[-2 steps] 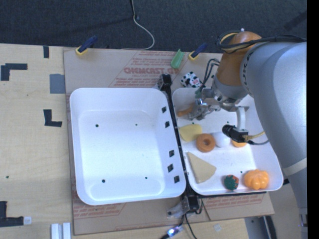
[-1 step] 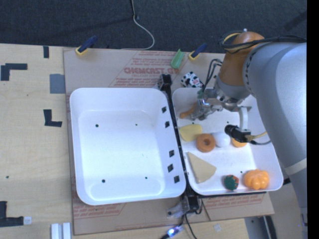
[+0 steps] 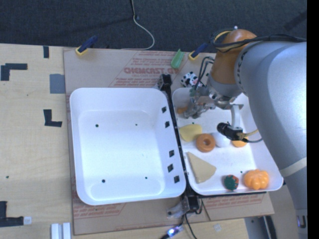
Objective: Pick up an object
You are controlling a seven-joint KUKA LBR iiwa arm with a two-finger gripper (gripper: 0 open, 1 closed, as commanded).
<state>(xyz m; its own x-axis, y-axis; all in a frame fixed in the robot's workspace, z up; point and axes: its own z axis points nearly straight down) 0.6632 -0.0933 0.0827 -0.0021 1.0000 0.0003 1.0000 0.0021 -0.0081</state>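
The end effector (image 3: 191,108) hangs low over the far left corner of the right bin (image 3: 214,188), close to the rim it shares with the left bin (image 3: 119,148); whether it is open or closed cannot be told from this angle, and nothing can be seen held in it. The grey arm (image 3: 279,98) with its orange band reaches in over the right bin's far right corner. The things to pick lie in the right bin: a pale yellow piece (image 3: 190,132) by the left edge, just in front of the end effector, and a brown doughnut (image 3: 205,143) just beside it toward the middle. A small white thing (image 3: 221,141) touches the doughnut's right side, with a small orange piece (image 3: 239,143) further right. A pale wedge (image 3: 201,167) lies near the front left corner, while a red and green strawberry (image 3: 230,182) and an orange pumpkin-like toy (image 3: 256,179) sit side by side along the front edge. A black-and-white spotted thing (image 3: 188,78) rests on the surface beyond the right bin's far edge
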